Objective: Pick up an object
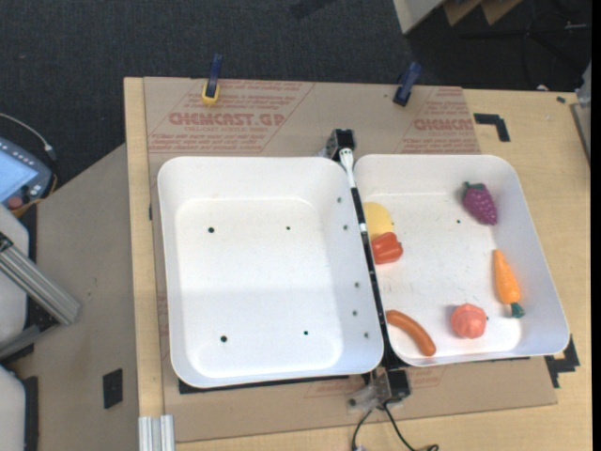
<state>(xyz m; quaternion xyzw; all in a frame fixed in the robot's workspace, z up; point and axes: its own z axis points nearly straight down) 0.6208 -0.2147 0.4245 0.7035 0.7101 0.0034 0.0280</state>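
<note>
The right bin point(526, 195) holds several toy foods. A purple bunch of grapes point(479, 202) lies at its far right. An orange carrot point(506, 282) rests along the right wall. A pink-red round fruit point(469, 320) sits near the front. An orange-red sausage point(411, 332) lies at the front left. A yellow piece point(377, 218) and a red pepper point(386, 248) touch each other against the left wall.
The left bin point(178, 252) stands beside the right one, joined along a black strip point(361, 242). Both rest on a cardboard sheet point(282, 111) held by two clamps at the back. A metal rail point(38, 280) juts in at the left edge.
</note>
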